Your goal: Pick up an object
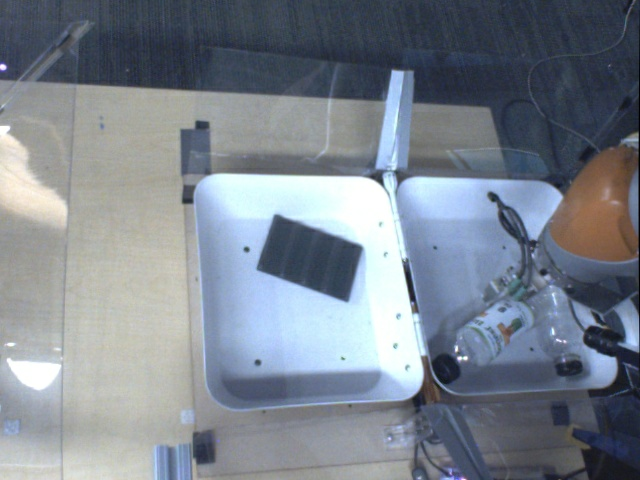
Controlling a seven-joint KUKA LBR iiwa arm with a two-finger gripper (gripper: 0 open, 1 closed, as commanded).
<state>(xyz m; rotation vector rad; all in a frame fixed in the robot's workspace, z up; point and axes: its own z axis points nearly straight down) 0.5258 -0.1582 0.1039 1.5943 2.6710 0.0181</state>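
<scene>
Plastic bottle [495, 330] lies tilted in right bin [450, 218], near its front wall. Dark pad [310, 256] lies in left bin [230, 298], surrounded by bare floor. Gripper state: cannot tell.

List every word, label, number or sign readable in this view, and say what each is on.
No text can be read.
Bottle in the right bin: its label has green and red print, too blurred to read.
Dark rectangular pad in the left bin: no markings visible.
</scene>
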